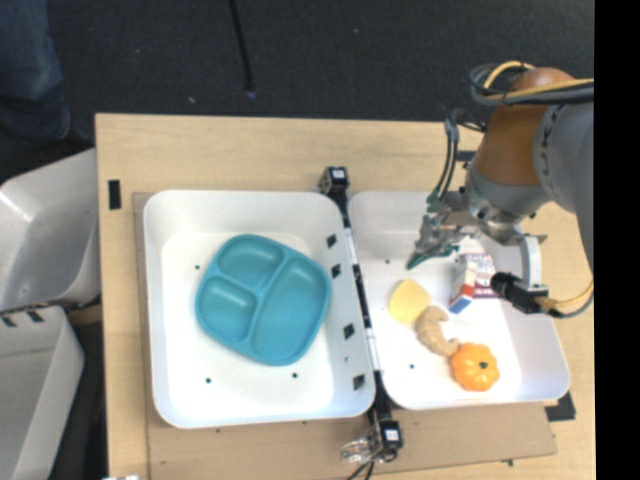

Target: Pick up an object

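In the right bin [395, 218] lie a pale yellow wedge [407, 300], a tan ginger-like piece [434, 331], a small orange pumpkin [474, 366] and a white carton with red and blue print [471, 278]. My gripper [432, 245] hangs over the upper middle of that bin, just left of the carton and above the yellow wedge. Its dark fingers point down and to the left. Nothing shows between them.
The left bin [170, 388] holds a blue divided plate [263, 298]. A black clip strip [352, 288] runs between the two bins. A white object [35, 238] stands off the bench at the left.
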Available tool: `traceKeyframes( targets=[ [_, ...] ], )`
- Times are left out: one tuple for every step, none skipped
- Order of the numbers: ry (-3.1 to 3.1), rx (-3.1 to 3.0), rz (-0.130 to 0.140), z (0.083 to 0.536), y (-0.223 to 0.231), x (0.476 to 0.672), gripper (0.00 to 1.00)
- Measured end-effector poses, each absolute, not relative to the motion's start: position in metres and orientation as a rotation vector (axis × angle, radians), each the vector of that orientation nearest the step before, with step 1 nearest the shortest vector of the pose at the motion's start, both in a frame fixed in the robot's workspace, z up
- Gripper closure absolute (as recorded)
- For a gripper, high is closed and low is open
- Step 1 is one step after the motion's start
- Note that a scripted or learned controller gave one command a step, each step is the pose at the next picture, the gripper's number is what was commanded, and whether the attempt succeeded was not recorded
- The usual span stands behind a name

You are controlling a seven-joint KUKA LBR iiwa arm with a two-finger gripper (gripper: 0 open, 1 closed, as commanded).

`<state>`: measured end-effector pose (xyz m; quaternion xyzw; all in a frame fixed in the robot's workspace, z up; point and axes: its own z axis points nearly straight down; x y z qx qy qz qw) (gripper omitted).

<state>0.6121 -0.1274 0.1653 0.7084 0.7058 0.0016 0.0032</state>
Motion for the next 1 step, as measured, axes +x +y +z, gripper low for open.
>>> traceKeyframes(
  targets=[
    [2.22, 2.216, 0.004, 0.2091, -0.1269, 0.6145, 1.0]
  ],
)
